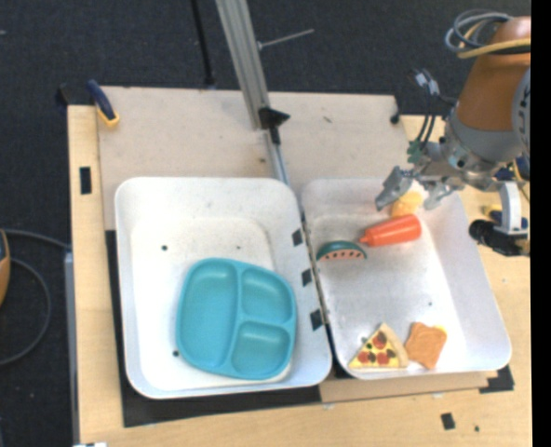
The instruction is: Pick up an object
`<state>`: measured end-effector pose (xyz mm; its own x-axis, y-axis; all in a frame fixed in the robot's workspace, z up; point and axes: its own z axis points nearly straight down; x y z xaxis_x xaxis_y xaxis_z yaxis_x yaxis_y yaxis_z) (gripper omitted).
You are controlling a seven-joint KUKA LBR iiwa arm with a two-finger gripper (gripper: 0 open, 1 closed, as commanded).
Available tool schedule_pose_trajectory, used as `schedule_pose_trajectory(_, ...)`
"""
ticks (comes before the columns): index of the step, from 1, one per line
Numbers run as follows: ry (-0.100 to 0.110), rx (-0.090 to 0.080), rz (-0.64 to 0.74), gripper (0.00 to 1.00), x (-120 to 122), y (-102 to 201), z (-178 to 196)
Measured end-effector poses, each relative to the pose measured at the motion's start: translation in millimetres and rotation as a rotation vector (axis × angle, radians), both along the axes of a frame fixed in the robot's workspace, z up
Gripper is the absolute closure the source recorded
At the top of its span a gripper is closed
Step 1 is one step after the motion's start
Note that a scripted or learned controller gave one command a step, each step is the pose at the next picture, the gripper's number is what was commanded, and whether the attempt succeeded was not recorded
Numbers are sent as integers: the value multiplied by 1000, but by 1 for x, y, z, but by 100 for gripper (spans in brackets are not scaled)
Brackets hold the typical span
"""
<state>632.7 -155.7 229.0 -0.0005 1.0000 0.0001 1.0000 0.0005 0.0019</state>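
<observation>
Hovering pincer [411, 191] over yellow item [408, 199], near carrot [392, 232].

Divided plate [235, 318]: turquoise.
Carrot [393, 232]: orange.
Watermelon slice [341, 251]: red, green rind.
Pizza slice [380, 349]: yellow, red spots.
Toast piece [425, 344]: orange-brown.
Bins [201, 196]: white.
Counter [182, 128]: beige.
Arm [491, 91]: grey, orange band.

I see a yellow piece [408, 196] between the gripper [411, 192] fingers at the right bin's [462, 277] far edge, orange carrot [393, 232] just below it, lying flat
</observation>
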Motion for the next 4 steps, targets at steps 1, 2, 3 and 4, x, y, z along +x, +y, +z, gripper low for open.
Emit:
schedule_pose_trajectory(1, 5, -1, 0, 0, 5, -1, -62)
schedule_pose_trajectory(2, -14, -7, 0, 0, 10, -2, -96)
schedule_pose_trajectory(3, -22, -5, 1, 0, 13, -2, -96)
schedule_pose_trajectory(4, -26, -10, 1, 100, 14, -5, -85)
